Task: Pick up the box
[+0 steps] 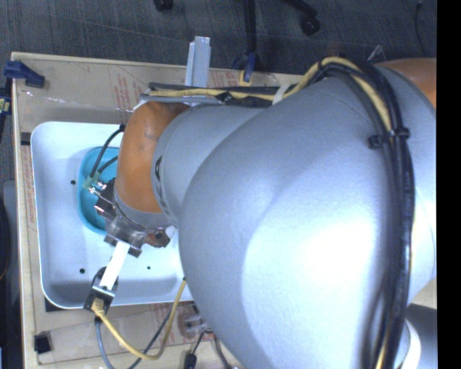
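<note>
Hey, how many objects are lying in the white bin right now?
1: a teal object in the left half of the white bin, partly under the wrist of the arm. The arm covers the bin's right side, so more may be hidden.

The grey arm (292,229) fills the centre and right of the frame; at left its gripper (101,193) hangs over a blue object (87,208) in a white bin (58,244) on the desk (69,75)

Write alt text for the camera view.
A grey robot arm with an orange band dominates the picture, reaching from the right over a white bin. Its wrist partly covers a blue object in that bin, too hidden to identify.
</note>
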Controlling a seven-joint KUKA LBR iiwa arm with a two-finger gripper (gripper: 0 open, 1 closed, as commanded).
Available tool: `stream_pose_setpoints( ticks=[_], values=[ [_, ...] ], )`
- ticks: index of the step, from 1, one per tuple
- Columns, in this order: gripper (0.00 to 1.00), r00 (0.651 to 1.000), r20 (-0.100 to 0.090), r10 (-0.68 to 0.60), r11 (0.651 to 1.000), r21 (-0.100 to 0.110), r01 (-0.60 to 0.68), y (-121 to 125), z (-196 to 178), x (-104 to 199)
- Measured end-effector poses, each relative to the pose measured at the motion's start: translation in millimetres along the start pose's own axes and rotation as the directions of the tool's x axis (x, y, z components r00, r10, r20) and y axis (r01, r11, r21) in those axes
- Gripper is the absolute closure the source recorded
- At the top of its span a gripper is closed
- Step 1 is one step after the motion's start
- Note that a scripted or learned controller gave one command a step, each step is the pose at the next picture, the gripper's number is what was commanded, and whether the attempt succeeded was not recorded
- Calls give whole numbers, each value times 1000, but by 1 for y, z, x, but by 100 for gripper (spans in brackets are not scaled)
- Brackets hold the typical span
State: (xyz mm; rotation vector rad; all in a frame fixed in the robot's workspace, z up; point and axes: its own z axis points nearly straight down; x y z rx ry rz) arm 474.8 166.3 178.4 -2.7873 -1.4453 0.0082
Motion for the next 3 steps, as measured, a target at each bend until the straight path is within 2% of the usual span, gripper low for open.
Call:
stream_pose_setpoints(
  ticks=[1,3],
  values=[
    [100,970,-1,-245,970,0,245,27,32,-37],
    [100,967,3,-255,967,4,255,26,14,-36]
  ],
)
